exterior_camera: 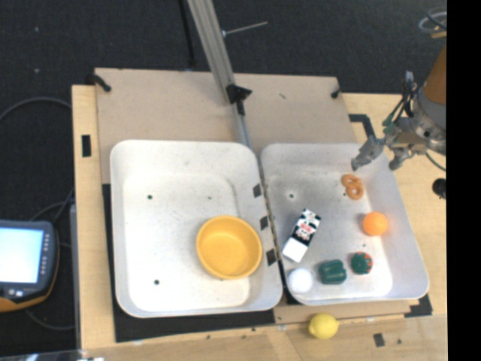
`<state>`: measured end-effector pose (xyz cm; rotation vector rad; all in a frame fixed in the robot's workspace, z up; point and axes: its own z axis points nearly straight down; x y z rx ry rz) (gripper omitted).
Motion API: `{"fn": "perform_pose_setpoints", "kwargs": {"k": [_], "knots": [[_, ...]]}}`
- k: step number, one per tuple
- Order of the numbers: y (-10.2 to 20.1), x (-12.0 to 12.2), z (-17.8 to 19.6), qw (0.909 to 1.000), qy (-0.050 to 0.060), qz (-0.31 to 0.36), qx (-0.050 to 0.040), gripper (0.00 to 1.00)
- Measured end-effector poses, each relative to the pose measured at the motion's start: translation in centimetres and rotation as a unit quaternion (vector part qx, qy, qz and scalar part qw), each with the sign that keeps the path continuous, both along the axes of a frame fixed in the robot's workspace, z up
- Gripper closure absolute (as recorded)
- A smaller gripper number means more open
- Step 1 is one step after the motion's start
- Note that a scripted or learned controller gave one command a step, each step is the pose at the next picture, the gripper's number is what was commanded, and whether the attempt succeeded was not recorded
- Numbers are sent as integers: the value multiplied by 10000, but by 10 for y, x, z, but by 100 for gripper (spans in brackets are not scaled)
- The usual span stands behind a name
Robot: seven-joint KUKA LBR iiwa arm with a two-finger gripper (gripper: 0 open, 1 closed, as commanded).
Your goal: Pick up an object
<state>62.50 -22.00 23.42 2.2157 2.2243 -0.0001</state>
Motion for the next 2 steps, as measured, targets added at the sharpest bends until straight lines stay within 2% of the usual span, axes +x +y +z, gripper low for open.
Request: {"fn": "perform_pose_setpoints", "kwargs": {"k": [1,2], "knots": [[0,0,0,10000,3,3,-8,0],[0,7,-45,10000,21,5,-8,0]]}}
